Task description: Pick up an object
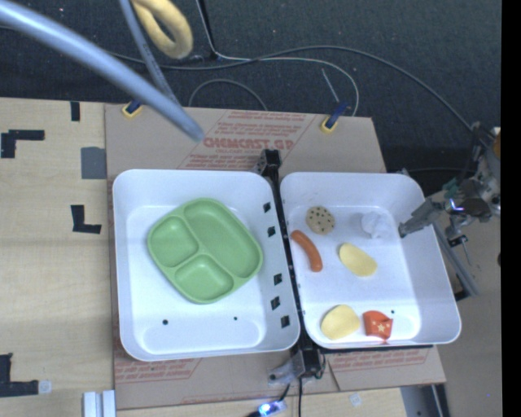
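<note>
While at right bin's [350,176] rim, arm [466,200] apart from toy foods [357,260].

Light wooden bench top [49,269] marked with black tape pieces [23,142]. Brown cardboard sheet [244,134] printed in red, held at its far corners by yellow clamps [332,120]. Dark carpeted floor [391,49] beyond, crossed by thin cables [244,81]. Coiled yellow hose [163,24] near the top edge. Even, soft lighting throughout.
</note>
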Controlling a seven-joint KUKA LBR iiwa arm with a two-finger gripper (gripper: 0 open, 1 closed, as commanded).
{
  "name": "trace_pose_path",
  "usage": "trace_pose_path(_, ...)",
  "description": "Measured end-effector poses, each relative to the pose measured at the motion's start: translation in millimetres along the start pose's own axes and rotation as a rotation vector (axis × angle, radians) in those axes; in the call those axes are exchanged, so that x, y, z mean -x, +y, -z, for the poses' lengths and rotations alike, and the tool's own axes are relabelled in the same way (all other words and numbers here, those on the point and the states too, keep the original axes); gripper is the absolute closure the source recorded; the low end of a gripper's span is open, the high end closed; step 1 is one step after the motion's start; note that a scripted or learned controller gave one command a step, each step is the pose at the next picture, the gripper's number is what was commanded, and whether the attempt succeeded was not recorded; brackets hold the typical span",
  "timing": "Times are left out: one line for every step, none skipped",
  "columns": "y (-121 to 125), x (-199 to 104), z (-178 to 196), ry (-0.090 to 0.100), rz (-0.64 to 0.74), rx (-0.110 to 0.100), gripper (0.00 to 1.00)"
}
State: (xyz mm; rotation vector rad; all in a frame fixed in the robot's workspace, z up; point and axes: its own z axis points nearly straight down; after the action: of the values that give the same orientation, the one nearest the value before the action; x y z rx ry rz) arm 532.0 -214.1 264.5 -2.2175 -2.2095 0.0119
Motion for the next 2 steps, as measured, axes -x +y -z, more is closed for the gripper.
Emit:
trace_pose_path(2.2,-0.8,7.0,-0.003,0.004,0.012,0.0)
trace_pose_path(-2.0,-4.3,-55.2,-0.002,0.004,0.008,0.0)
